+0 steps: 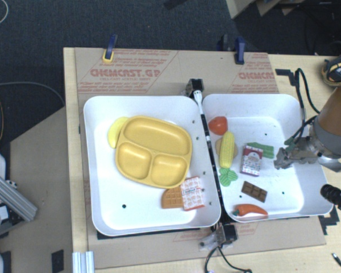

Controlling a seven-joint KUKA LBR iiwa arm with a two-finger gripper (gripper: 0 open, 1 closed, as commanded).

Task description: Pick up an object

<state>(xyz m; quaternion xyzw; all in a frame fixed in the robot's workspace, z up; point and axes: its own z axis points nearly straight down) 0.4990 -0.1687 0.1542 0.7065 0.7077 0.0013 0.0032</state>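
Bench (159,67): brown board with red lettering lying on dark carpet, two blue clamps gripping its far edge.
Left bin (96,152): white, shallow, sitting beside the right bin, rims touching along the middle.
Right bin (284,110): white, holding the small toy foods.
Yellow tray (153,151): three-compartment plate lying flat in the left bin, taking up its centre.
Arm (335,124): reaching in from the right edge, grey wrist hanging over the right bin's right side.
Gripper (283,157): hovering low, just right of the red packet, nothing showing between the fingers; spread or pressed together, cannot tell.
Corn cob (227,148): yellow, lying along the right bin's left wall.
Red packet (251,160): lying flat mid-bin, on a green piece.
Waffle (173,198): brown, sitting at the tray's near edge, touching a white wrapper (192,193).
Tomato (218,125): red, sitting above the corn.
Chocolate bar (254,191): dark, lying near the front.
Carrot (250,210): orange, lying against the near wall.
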